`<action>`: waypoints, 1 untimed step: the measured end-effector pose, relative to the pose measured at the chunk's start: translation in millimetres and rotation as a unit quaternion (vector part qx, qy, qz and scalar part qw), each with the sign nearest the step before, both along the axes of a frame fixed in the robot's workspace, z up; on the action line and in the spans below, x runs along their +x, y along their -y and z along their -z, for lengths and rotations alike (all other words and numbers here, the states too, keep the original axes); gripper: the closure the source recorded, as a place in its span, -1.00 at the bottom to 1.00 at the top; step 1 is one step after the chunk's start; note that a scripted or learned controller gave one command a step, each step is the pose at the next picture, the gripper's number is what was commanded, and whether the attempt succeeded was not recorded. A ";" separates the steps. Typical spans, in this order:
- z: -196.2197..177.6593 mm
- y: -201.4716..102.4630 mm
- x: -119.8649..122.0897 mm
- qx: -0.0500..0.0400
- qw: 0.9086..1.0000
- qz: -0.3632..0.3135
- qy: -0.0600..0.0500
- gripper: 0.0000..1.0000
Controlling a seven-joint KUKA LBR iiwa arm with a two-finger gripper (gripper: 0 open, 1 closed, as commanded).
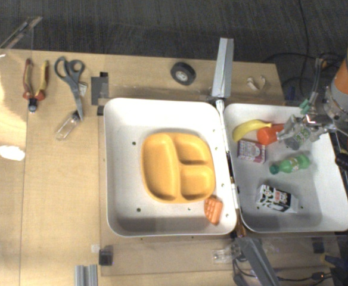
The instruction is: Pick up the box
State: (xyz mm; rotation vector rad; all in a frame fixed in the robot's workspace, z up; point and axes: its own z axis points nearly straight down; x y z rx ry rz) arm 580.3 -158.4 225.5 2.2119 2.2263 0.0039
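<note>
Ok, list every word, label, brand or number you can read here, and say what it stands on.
No text here can be read.
Purple-and-white box: printed front, too blurred to read.
Black-and-white carton: bold pattern, no legible letters.
Green bottle: label too small to read.
Orange packet: no legible print.

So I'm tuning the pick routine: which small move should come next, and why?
Probably shift the end effector down-left over the purple box. It sits by the right bin's top edge, beside the orange item, with nothing visibly held.
</note>
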 end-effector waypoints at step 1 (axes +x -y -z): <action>118.9 -70.2 22.1 -0.001 0.998 -0.069 0.006 -1.00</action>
